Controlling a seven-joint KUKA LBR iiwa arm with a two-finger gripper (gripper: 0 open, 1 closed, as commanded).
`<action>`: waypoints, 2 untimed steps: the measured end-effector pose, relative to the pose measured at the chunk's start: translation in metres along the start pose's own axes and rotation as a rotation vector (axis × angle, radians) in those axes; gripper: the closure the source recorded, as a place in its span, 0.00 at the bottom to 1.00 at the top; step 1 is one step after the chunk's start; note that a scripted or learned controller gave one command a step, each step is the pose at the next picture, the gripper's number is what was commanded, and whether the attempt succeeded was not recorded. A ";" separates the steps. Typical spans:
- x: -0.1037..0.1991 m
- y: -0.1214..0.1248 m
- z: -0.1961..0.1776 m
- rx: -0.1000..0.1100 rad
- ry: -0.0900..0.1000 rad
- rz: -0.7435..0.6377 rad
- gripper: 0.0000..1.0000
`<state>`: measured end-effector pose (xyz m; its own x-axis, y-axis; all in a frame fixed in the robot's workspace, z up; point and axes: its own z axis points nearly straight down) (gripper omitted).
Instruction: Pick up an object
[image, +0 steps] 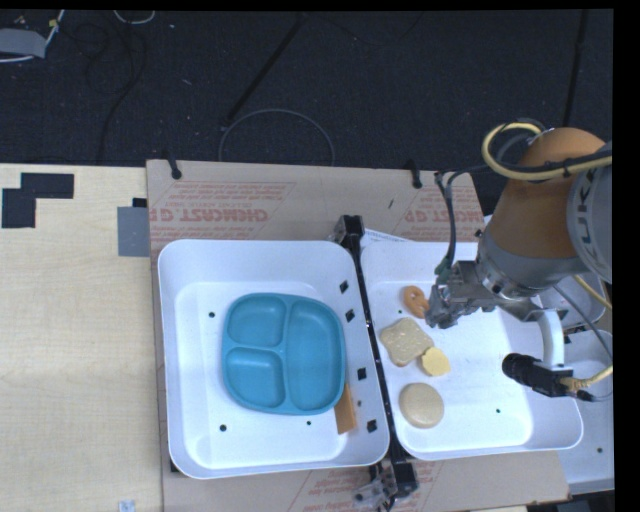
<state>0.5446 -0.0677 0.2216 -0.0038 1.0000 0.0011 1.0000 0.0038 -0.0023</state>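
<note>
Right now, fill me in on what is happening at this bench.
A grey arm with an orange band reaches in from the right over the right bin. Its end effector hangs low beside a small orange piece, just above a tan bread-like slice. A yellow piece and a round beige piece lie nearer the front. Nothing can be seen held. The left bin holds a blue divided plate with a thin brown piece at its edge.

Left bin (190, 300): blue divided plate (283, 352), brown stick (345, 410) leaning at its right edge. Right bin (520, 425): orange piece (414, 298), tan cracker (405, 341), yellow chunk (435, 362), round beige bun (421, 405). Hand (441, 312) low, just right of the orange piece.
</note>
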 end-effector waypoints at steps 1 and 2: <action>0.049 0.016 -0.010 -0.001 0.000 -0.001 1.00; 0.099 0.022 0.003 0.003 0.000 0.000 1.00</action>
<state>0.5665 0.0315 0.2187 -0.0035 1.0000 0.0014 1.0000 0.0035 -0.0049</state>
